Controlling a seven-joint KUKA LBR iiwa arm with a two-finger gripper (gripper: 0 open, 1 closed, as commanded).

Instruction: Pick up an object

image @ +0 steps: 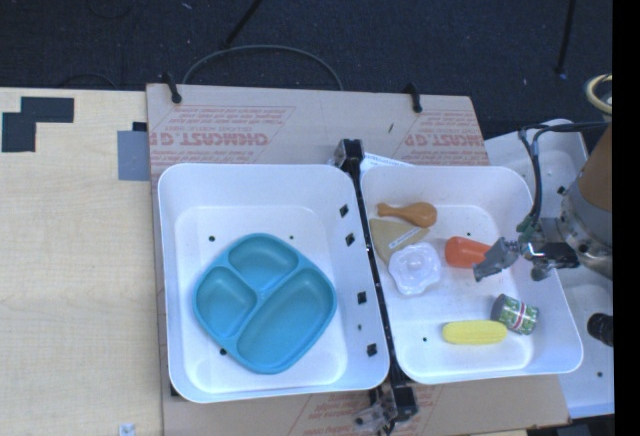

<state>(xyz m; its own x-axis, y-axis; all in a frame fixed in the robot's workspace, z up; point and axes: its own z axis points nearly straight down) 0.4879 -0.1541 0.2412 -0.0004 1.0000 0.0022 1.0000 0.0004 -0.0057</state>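
Note:
The right bin (pixel 440 186) holds several small objects. An orange-red piece (pixel 463 251) lies near its middle, a brown drumstick-shaped toy (pixel 408 213) sits further back, and a clear scalloped cup (pixel 414 268) is beside the divider. A yellow corn-like piece (pixel 474 332) and a small green can (pixel 515 314) rest by the front right. My gripper (pixel 516 262) hangs over the bin's right side, just right of the orange-red piece and above the green can. It is open, and only the white bin floor shows between its fingers (pixel 490 263).
In the left bin (pixel 185 199) lies a blue divided plate (pixel 264 302). A black divider (pixel 362 264) with clips runs between the two bins. A beige card (pixel 385 234) lies under the clear cup. The arm's cables (pixel 535 174) loop over the right bin's far right rim.

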